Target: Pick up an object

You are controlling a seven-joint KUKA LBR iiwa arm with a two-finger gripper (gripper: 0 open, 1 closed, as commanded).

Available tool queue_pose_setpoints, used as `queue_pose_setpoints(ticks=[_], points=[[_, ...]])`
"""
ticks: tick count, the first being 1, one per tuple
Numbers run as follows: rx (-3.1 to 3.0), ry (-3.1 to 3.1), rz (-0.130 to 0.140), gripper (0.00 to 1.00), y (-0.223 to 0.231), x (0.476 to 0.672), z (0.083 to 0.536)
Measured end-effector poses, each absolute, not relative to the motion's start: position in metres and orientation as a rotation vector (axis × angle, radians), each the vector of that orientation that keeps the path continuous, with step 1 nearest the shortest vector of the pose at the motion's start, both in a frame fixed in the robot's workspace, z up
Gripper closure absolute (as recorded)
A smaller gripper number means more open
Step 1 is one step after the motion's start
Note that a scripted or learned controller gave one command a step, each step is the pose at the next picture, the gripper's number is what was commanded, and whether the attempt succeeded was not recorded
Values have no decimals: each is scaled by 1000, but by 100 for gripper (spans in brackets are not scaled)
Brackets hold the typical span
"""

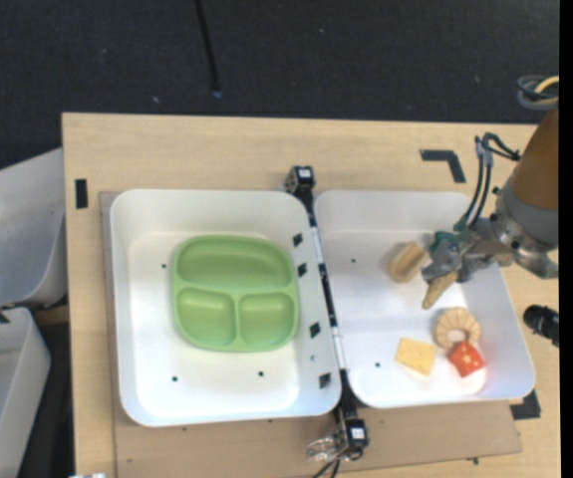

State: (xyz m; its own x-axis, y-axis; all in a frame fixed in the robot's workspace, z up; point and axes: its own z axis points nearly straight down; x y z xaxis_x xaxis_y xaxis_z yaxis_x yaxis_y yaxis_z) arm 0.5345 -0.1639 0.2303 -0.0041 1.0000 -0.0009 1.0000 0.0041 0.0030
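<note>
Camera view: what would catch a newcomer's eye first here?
The bright green three-compartment plastic plate sits in the middle of the left white bin. In the right white bin, the gripper hovers over small food toys, near a tan bread-like piece and a red block.

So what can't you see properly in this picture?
- Gripper, camera view: too small and blurry to tell whether it grips anything; it sits in the right bin between the bun and a tan piece.
- Arm: cut off by the right edge.
- Round food: too blurred to name.
- Red piece and yellow wedge: too small to identify.
</note>
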Motion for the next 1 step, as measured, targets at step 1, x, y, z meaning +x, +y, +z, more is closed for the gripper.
queue_pose_setpoints(ticks=[1], points=[[2215,2227,0,100,-108,529,223]])
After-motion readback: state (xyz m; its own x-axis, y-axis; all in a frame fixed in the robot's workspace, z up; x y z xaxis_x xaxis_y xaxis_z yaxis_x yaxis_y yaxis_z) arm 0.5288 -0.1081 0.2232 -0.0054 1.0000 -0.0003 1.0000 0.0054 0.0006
